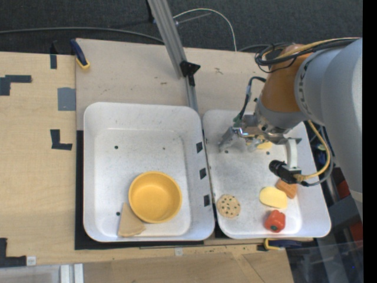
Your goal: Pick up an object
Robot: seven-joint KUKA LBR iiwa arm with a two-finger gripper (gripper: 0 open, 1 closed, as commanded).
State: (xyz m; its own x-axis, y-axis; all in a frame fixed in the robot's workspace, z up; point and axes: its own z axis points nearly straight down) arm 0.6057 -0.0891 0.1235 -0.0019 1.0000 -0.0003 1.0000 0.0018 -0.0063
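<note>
A matt, speckled white plastic look was shown by the two shallow white bins. A smooth, faintly glossy plastic finish was seen on the round yellow bowl. The pale wooden bench top appeared matt with visible grain. A brushed metal sheen was noted on the slanted grey metal pole. The grey arm casing looked smooth and satin.

Open floor is left in the right bin; the cookie, yellow piece and red piece are crowded along its near edge.
</note>
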